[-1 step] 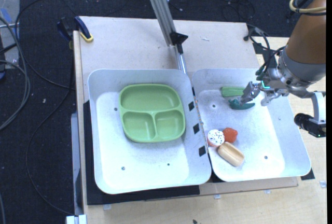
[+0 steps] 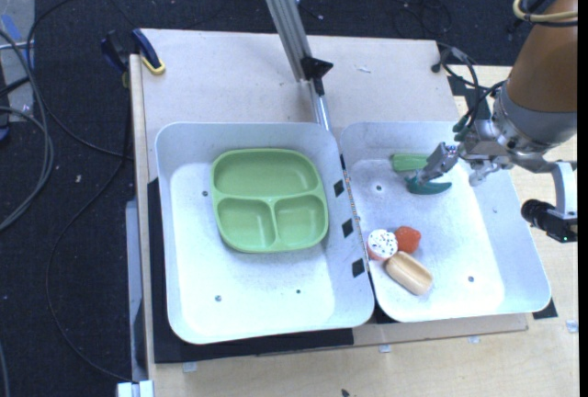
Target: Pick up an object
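In the right bin (image 2: 496, 285) lie a green piece (image 2: 407, 163), a dark teal curved piece (image 2: 430, 187), a white round item with dots (image 2: 382, 244), an orange-red item (image 2: 407, 239) and a tan bread-like roll (image 2: 409, 273). My gripper (image 2: 437, 164) hangs at the far side of that bin, its tip right over the green and teal pieces. One grey finger (image 2: 440, 160) slants down toward the teal piece. Nothing shows lifted off the bin floor.
The left bin (image 2: 184, 294) holds a green three-compartment tray (image 2: 271, 199). A metal pole (image 2: 285, 5) rises from the back between the bins. Black clips (image 2: 354, 225) mark the seam between the bins. Cables lie on the dark floor around the bench.
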Robot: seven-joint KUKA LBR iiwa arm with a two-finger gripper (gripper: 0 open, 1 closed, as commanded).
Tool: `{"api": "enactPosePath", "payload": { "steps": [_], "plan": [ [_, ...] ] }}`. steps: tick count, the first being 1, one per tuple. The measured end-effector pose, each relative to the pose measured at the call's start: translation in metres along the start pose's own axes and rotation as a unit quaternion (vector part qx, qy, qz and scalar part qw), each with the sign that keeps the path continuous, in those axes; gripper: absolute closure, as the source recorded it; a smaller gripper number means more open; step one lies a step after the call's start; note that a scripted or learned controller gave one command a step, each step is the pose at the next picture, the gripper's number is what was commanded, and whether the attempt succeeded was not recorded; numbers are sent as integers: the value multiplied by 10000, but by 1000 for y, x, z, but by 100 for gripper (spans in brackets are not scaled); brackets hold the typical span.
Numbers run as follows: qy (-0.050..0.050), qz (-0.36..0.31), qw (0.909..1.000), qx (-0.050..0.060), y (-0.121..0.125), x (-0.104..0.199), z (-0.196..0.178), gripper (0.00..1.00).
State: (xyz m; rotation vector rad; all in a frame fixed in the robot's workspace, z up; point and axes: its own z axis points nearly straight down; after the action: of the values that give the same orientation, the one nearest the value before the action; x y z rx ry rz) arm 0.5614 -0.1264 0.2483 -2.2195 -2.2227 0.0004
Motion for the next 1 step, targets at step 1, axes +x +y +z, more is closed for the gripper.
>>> {"api": "enactPosePath", "payload": {
  "steps": [1],
  "plan": [
    [1,7,10000,18,-6,6,46,0]
  ]
}}
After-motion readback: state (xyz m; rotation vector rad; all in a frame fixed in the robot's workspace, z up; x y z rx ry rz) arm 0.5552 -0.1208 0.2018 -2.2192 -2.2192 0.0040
